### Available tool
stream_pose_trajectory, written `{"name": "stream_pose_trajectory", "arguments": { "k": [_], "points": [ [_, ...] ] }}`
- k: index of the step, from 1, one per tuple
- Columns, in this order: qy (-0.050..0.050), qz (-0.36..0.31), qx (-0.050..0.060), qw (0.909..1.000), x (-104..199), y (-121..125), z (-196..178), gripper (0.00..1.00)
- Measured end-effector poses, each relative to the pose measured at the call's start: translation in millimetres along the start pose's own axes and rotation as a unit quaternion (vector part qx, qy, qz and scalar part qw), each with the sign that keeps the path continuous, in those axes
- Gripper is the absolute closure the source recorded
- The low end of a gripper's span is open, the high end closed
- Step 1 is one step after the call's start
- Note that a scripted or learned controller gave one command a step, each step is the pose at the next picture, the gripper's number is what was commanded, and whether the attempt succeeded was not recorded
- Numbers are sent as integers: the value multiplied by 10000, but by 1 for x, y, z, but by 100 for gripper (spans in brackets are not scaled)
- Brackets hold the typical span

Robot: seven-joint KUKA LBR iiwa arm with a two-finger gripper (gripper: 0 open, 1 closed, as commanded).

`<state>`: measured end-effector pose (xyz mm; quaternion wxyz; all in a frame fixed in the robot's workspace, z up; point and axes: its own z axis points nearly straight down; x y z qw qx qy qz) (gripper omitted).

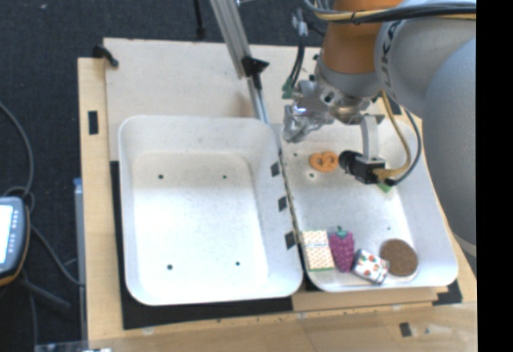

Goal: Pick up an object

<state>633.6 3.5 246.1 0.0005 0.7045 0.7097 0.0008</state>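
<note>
The gripper (295, 127) hangs over the far left corner of the right bin (417, 206); whether it is spread or pressed together cannot be told, and nothing visible sits in it. Just right of it lies a small orange piece (324, 161) — roundish, flat, darker at the centre, with no clear long axis. Along the near wall stand four things in a row: a pale checkered block (317, 249) lying lengthwise toward the camera, a purple berry-like toy (342, 248) with its green top pointing away, a white red-dotted box (369, 265) tilted, and a brown disc (398, 257). The left bin (200, 206) adjoins.
</note>
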Motion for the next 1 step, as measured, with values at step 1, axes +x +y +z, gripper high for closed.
{"name": "stream_pose_trajectory", "arguments": {
  "k": [1],
  "points": [
    [-5, 7, 11, 10000, 52, 4, 11, 100]
  ]
}}
